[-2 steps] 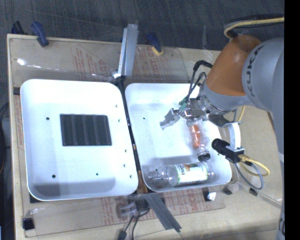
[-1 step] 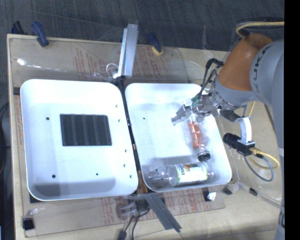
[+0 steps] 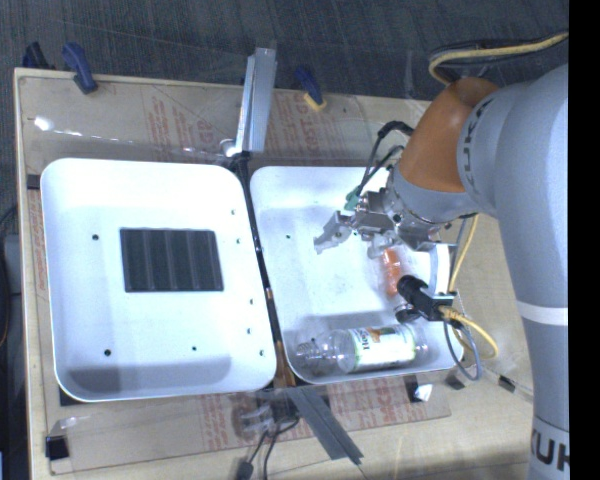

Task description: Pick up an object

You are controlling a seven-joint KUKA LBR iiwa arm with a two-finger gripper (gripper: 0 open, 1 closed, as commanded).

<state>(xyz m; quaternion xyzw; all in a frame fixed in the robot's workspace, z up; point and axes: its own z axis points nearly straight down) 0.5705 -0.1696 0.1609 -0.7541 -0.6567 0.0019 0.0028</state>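
Observation:
My gripper (image 3: 352, 238) hangs over the middle of the right bin (image 3: 280, 268), reaching in from the right. Its fingers stand open, and between them I see only white bin floor. A small orange object (image 3: 391, 271) lies just right of and below the gripper, partly under the wrist. A clear plastic bottle with a green and white label (image 3: 362, 349) lies on its side along the front wall of the right bin, apart from the gripper.
The left bin (image 3: 70, 298) holds a flat dark ribbed rectangle (image 3: 172, 260). A dark divider (image 3: 260, 268) runs between the two bins. Cables (image 3: 460, 318) hang by the right bin's right wall. Blue clamps (image 3: 78, 66) sit on the bench's far edge.

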